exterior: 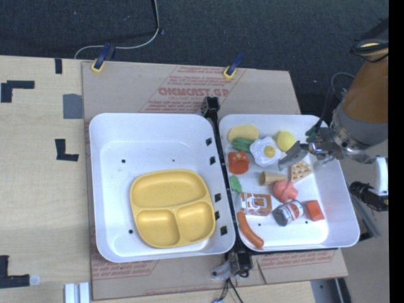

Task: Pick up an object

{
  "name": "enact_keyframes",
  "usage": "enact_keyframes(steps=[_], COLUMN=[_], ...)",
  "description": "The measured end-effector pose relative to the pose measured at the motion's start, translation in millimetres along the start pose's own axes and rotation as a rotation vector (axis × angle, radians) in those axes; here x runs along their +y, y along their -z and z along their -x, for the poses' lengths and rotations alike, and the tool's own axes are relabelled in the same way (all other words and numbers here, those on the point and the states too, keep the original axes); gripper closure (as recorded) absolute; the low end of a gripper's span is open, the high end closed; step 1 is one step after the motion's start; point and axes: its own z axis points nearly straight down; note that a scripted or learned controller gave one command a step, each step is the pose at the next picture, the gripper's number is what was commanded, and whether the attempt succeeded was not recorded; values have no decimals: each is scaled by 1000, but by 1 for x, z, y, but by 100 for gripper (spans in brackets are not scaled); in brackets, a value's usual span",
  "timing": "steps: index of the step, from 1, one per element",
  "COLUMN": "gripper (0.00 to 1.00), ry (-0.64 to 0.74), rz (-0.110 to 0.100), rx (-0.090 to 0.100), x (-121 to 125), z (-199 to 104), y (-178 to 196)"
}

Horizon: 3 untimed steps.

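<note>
So all the toy food is heaped in the right bin (338,229), probably so it's within reach of the gripper (295,155) hovering at its 2 o'clock corner by the waffle (301,170), can't tell what its fingers are doing, while the yellow tray (172,207) hogs the left bin (107,137).

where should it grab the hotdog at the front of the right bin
Judging by its pose, across the middle of the hotdog, from straight above. It lies flat and slanted near the right bin's front left corner, so close the end effector across its narrow width, clear of the wall.
</note>
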Motion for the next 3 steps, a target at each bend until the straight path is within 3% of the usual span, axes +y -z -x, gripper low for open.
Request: enact_keyframes(steps=[1,2,3], gripper=[0,100,100], ry=[-4,0,10], rz=[4,5,9], rx=[-3,-2,3], x=[8,9,2], z=[30,29,-74], y=[-157,-138,-45])
